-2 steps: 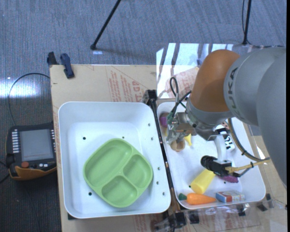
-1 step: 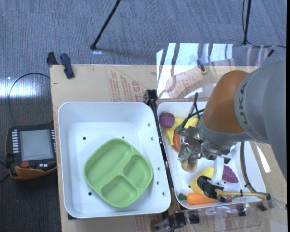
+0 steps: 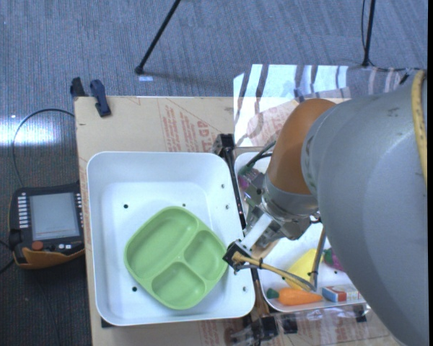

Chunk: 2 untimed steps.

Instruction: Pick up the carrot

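Green divided plate (image 3: 175, 267): smooth plastic, soft sheen. Left white bin (image 3: 101, 193): glossy moulded plastic. Bench top (image 3: 159, 125): matt brown board, printed. Arm (image 3: 375, 193): satin grey shell, orange band (image 3: 292, 146) semi-gloss. Carrot (image 3: 301, 297): smooth, plastic-looking. Floor (image 3: 58, 42): ribbed grey carpet.

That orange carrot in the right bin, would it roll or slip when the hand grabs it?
The carrot lies flat, long and rounded, so it would probably roll sideways if nudged. It looks smooth and tapered, likely a stiff plastic toy, so it might slide out of a pinch near the thin end. It sits close to the bin's front wall among other small items, which may crowd a grasp.
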{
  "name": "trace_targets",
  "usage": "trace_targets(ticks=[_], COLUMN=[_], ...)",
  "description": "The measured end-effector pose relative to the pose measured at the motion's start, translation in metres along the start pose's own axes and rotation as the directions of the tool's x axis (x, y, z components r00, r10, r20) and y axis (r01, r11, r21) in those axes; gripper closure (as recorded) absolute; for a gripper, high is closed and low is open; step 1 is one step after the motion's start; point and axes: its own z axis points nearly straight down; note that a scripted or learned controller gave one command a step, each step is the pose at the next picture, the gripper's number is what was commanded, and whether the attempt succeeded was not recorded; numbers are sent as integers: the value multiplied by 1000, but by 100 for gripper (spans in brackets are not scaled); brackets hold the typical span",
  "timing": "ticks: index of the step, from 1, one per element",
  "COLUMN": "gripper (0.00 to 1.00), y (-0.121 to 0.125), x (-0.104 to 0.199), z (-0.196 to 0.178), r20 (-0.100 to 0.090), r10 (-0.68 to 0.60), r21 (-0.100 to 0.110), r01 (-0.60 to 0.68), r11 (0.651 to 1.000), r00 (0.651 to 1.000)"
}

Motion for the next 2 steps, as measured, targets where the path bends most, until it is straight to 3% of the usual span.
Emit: trace_targets(ticks=[1, 2], gripper=[100, 100], y=[-67, -63], x=[7, 5], z=[0, 0], r20=[2, -4], r10=[226, 491], r21=[1, -1], r01=[-226, -491], r11=[974, 871], r00=[974, 871])
